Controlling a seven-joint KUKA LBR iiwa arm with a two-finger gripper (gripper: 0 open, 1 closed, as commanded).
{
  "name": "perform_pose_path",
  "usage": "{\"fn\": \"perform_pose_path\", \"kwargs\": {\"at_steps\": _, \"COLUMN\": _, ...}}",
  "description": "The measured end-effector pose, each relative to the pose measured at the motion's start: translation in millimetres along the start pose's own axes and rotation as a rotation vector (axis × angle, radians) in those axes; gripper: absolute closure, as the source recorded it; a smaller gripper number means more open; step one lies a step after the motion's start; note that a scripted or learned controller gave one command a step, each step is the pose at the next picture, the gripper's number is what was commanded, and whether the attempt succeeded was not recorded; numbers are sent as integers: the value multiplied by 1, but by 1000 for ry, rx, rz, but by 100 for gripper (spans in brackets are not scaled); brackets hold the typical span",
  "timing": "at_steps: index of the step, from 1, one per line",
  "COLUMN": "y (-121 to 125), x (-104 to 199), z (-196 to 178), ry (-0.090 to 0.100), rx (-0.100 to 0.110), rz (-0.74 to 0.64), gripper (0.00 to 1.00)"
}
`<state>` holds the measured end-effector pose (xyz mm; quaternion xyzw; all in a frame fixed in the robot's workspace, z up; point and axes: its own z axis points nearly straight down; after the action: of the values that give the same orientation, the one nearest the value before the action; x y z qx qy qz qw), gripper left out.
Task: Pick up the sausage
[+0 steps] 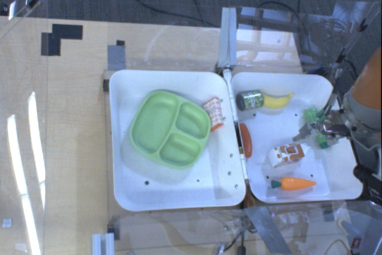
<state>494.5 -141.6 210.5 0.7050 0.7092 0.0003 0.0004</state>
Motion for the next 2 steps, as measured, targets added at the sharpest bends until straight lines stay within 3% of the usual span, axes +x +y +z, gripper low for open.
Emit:
{"fn": "perform_pose_path", "kwargs": {"at_steps": 1, "y": 36, "x": 80, "z": 17, "ry": 0, "rx": -2, "rz": 24, "gripper": 0}}
{"fn": "perform_pose_path", "kwargs": {"at_steps": 2, "y": 41, "x": 133, "z": 27, "ry": 1, "rx": -1, "rz": -28, "gripper": 0}}
